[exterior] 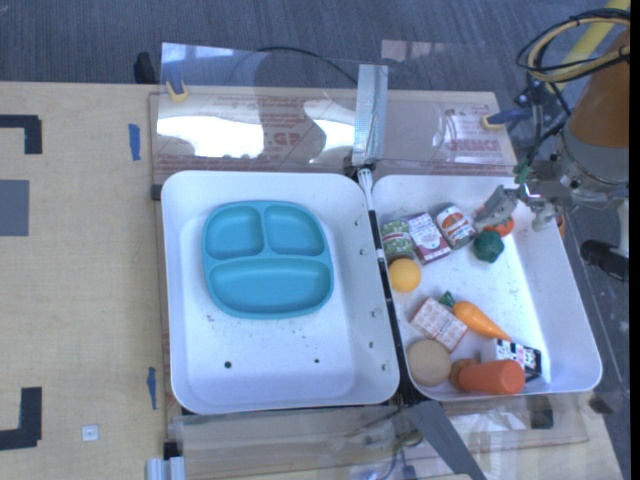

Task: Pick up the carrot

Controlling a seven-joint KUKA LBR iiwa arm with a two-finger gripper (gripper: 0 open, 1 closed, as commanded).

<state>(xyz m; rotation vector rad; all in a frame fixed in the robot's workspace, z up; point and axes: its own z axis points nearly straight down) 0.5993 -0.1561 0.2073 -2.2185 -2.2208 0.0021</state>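
Nothing's picked up yet from where I'm watching. The carrot (477, 317) lies loose in the lower middle of the right bin (570, 298), orange, tapering toward lower right, green stub at its upper-left end, just beside a pink-checked packet (438, 323). My gripper (522, 204) sits at the bin's upper right, well apart from it; how far it's open, I can't tell. The whole reach and grasp is left.
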